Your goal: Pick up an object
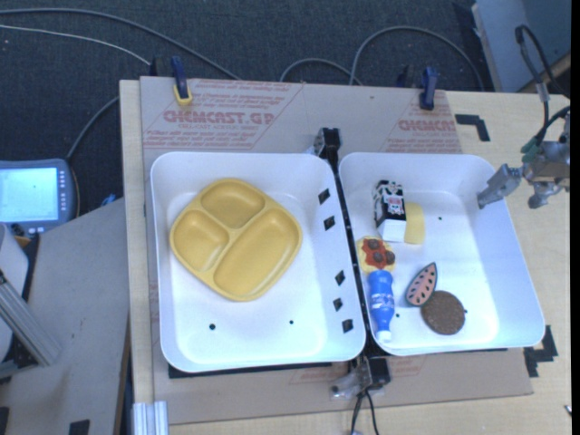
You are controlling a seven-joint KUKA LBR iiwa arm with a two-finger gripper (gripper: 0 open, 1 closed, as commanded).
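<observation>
Pincer (pixel 517 187) at right bin's (pixel 507 333) edge — fingers apart, empty, yellow tray (pixel 236 237) in left bin (pixel 181 333)

A robotics lab: two white bins (pixel 172 270) clamped to a board-topped bench (pixel 299 107), loose cables (pixel 82 25) across dark carpet, a small monitor (pixel 32 193) far across from the pincer.

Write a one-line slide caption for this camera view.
Gripper at right bin's edge; toys inside, yellow tray in left bin.

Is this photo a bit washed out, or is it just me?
In the camera view, the right bin glares bright white, losing rim detail; the yellow divided plate is evenly lit with little shadow; the gripper at the right edge looks soft and slightly blurred.
</observation>
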